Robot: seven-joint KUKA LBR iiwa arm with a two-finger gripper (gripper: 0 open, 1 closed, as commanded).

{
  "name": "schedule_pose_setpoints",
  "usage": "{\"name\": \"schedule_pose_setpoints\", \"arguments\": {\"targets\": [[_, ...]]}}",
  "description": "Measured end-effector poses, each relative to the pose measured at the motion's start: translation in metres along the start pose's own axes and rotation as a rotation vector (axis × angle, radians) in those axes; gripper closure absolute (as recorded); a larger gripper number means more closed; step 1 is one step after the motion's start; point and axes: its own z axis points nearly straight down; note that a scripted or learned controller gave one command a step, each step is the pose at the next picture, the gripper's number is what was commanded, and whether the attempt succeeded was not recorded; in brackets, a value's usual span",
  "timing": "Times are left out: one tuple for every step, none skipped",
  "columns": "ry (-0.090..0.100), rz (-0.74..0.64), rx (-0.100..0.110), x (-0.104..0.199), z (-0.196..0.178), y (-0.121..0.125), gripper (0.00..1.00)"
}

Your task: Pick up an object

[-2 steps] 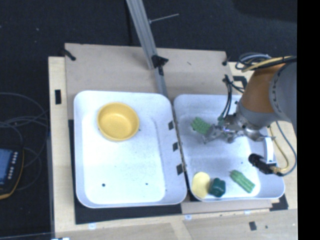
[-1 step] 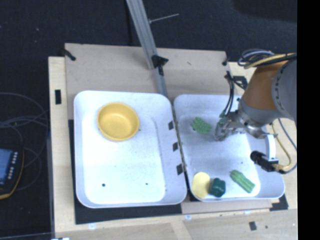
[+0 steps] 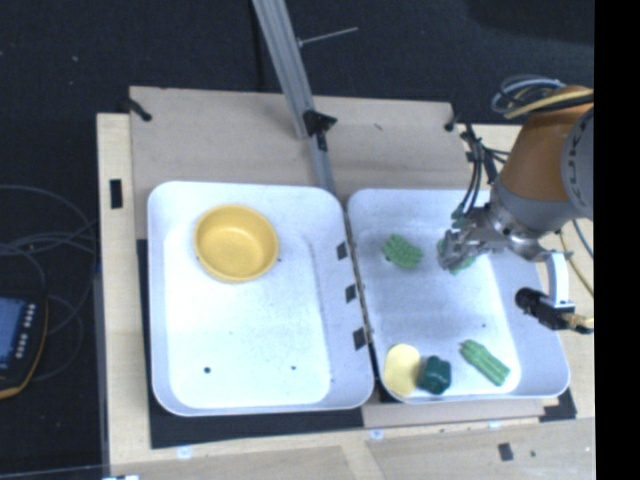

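While the arm (image 3: 535, 168) reached in from the right, its gripper (image 3: 460, 250) hung low over the upper part of the right bin (image 3: 430, 308); whether it was open or closed, or gripping anything, could not be told. A green ridged block (image 3: 404, 252) lay just to its left, near the bin's inner wall. Along the near edge sat a yellow piece (image 3: 401, 366) touching a dark green piece (image 3: 435, 375), with a second green block (image 3: 485, 361) close by. Open floor lay between these groups. A yellow bowl (image 3: 236, 243) occupied the left bin's (image 3: 250, 358) upper left, the remaining floor bare.
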Motion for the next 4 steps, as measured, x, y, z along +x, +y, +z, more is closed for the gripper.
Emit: {"name": "schedule_pose_setpoints", "arguments": {"targets": [[0.0,0.0,0.0,-0.005,-0.044,0.004,1.0],[-0.001,0.0,-0.001,-0.01,-0.103,0.012,1.0],[0.0,-0.002,0.004,0.032,-0.101,0.015,1.0],[0.0,-0.004,0.004,0.084,-0.088,0.018,1.0]]}}
